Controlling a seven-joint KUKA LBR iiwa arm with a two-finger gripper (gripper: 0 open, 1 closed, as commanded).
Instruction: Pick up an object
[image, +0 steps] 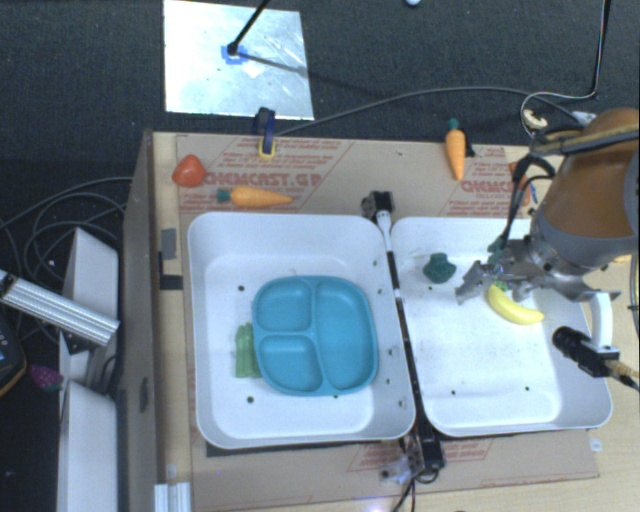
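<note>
In the right white bin (560, 400), the curved yellow plastic banana (515, 307) is seen just below-right of the metal two-finger gripper (487, 278), its long axis slanting down-right; the grip state cannot be told.

The gripper (492, 281) is too small and dark to read how its jaws stand. Just right of it, the banana's (515, 307) upper end hides beneath the wrist. The arm (592, 205) above is cut off by the right edge. Far left of it, the green piece (244, 352) lies partly tucked under the blue plate (314, 334).
</note>
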